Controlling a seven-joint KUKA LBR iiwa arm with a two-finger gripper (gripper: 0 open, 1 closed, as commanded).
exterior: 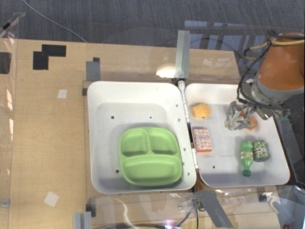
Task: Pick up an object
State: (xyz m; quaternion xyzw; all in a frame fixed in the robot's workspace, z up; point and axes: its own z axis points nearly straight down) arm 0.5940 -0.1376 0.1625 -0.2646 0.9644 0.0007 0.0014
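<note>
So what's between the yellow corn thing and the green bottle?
In the camera view, only bare white bin floor lies between the corn and the bottle.

The arm (284,66) is cut off by the right edge, so most of its length lies out of frame. The end effector (237,118) hangs over a small orange object (249,124) and covers most of it; its kind cannot be told. Print on the red packet (202,140) and the can (260,150) is too small to read. The counter (43,128) runs off the left edge.
</note>
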